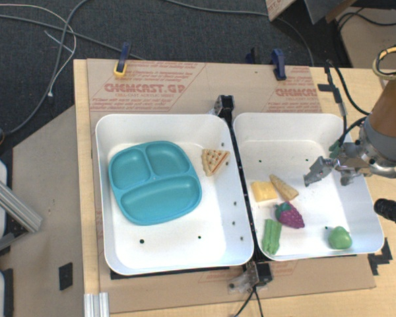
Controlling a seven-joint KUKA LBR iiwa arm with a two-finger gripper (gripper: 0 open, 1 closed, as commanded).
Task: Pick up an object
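Grey arm (pixel 383 147) w/ orange band

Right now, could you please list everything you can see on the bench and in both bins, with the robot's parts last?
shallow white plastic bins: two, white, side by side on the bench
teal divided plastic plate: one, teal, left bin
tan waffle-patterned toy wedge: one, tan, left bin, right of the plate
yellow toy cheese block: one, yellow, right bin
tan toy wedge: one, tan, against the cheese
purple toy grape bunch: one, purple, right bin
green toy vegetable stick: one, green, right bin front
green round toy fruit: one, green, front right corner
blue clamps: two, blue, board's back edge
gripper: one, grey, above right bin
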